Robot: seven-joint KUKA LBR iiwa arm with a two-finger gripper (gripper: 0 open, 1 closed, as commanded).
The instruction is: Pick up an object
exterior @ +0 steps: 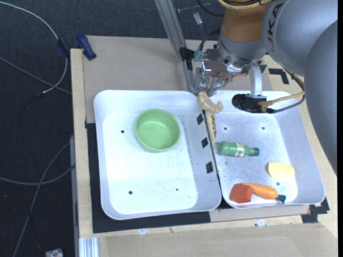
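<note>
A small tan, lumpy object (209,104) is seen pinched between the closed fingers of the two-finger metal gripper (206,92), above the bins' shared rim.

The grey arm comes in from the upper right, its broad curved link filling that corner, with the orange band sitting just above the wrist near the top edge. Below the band the wrist points down toward the far side of the surface, ending in a cluster of metal fittings and cables. The tool (208,92) hangs beneath this cluster, low over the far end of the strip where the two bins meet, and a small tan piece sits right at its tip.
</note>
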